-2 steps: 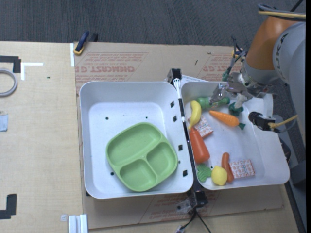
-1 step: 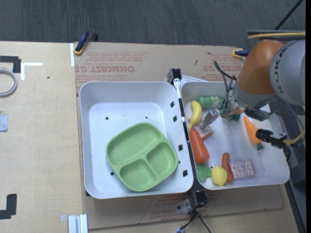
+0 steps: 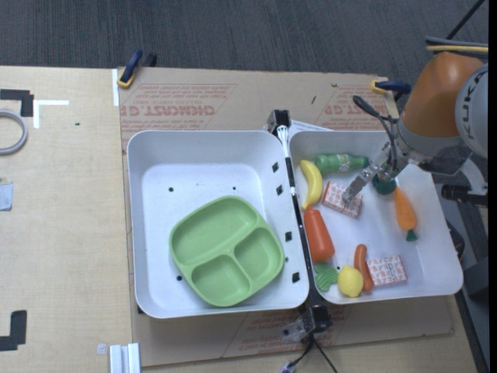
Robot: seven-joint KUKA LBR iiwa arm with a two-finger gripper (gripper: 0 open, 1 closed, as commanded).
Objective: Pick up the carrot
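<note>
Jaws of the two-finger gripper (image 3: 359,192) stand slightly apart, tips hovering over a small red-and-white patterned packet (image 3: 341,199), nothing between them. Just right of them lies the orange carrot with a green stem end (image 3: 404,211), free on the floor of the right white bin (image 3: 435,282). A yellow banana (image 3: 311,182) lies just left, a green bottle (image 3: 340,162) behind.
</note>
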